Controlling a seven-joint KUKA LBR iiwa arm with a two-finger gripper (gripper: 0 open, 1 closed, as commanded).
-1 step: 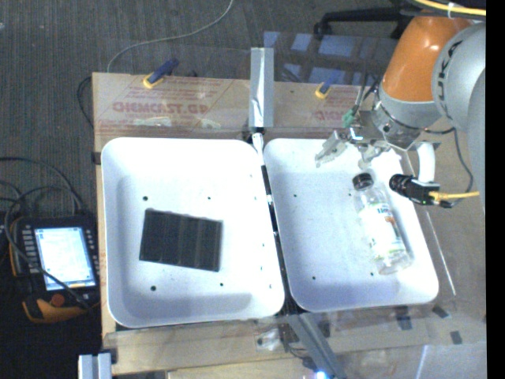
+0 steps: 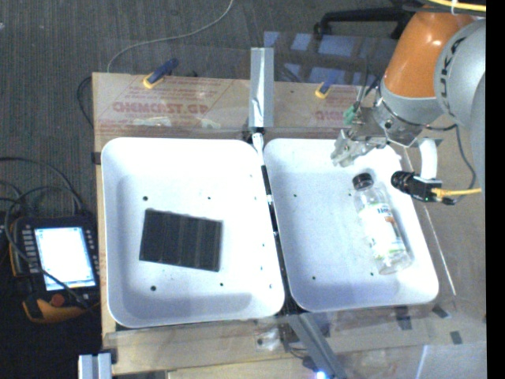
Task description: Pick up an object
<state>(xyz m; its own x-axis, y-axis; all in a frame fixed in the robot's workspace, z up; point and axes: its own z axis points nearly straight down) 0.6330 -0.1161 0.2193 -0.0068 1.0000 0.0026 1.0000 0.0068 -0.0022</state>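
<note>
Gripper (image 2: 348,150) hangs at the right bin's (image 2: 316,290) far edge, jaw state unreadable; a clear plastic bottle (image 2: 380,225) lies just nearer the camera, black cap toward the gripper, long axis running away from it.

My arm (image 2: 442,50) reaches in from the right, its grey body high in the upper right corner with the orange band turned toward the camera. Below the band my wrist angles down and to the left, and my gripper (image 2: 347,150) hangs at its tip, pointing downward, with nothing between its fingers
</note>
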